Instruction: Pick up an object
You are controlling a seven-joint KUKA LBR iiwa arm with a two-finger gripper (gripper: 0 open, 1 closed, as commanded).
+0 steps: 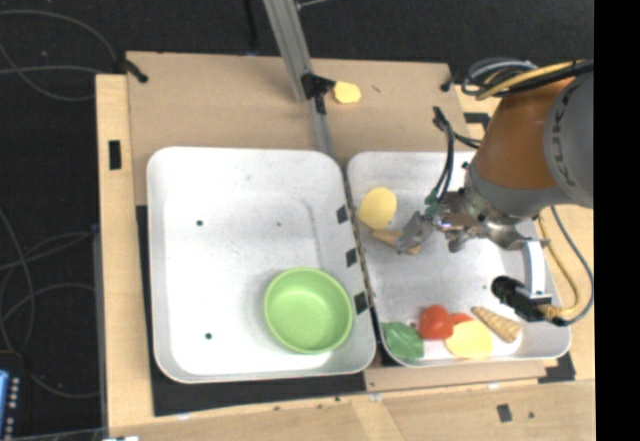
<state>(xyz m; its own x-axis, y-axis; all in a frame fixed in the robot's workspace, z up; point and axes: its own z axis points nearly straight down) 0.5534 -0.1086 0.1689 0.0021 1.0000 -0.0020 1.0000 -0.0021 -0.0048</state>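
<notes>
Right bin (455, 169), upper left: hand (412, 235) beside yellow ball (377, 208), finger state unclear. Ball looks light, smooth, likely slippery; grip across its middle.

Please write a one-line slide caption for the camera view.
Gripper low in the right bin beside a yellow ball; green bowl in the left bin.

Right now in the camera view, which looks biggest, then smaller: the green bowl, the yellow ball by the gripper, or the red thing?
1. green bowl, clearly the largest.
2. yellow ball.
3. red thing, only slightly smaller-looking than the ball and partly hidden by its neighbours, so those two are close.
</notes>
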